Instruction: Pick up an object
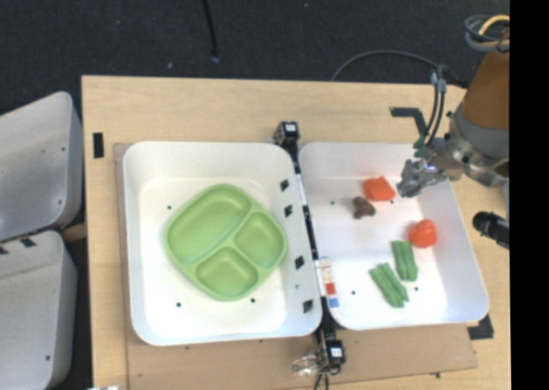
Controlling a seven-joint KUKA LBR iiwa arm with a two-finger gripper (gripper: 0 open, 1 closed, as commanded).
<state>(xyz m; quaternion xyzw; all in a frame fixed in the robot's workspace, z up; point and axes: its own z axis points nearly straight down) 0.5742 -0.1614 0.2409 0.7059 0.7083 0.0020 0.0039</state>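
Note:
The right bin [446, 294] holds an orange block [377, 189], a small brown lump [363, 207], a red-orange round piece [422, 232] and two green bean-like pieces [395, 273]. My gripper [412, 181] hangs over the bin's upper right part, just right of the orange block and apart from it. The arm with its orange band [486, 88] comes in from the right edge. Nothing shows between the fingers.
The left bin [146, 294] carries a green three-compartment plate [226, 241]. A black clip [286, 132] sits where the bins meet at the back. A cable [377, 58] arcs over the bench behind the right bin. White chair-like shapes [34, 165] stand at the left.

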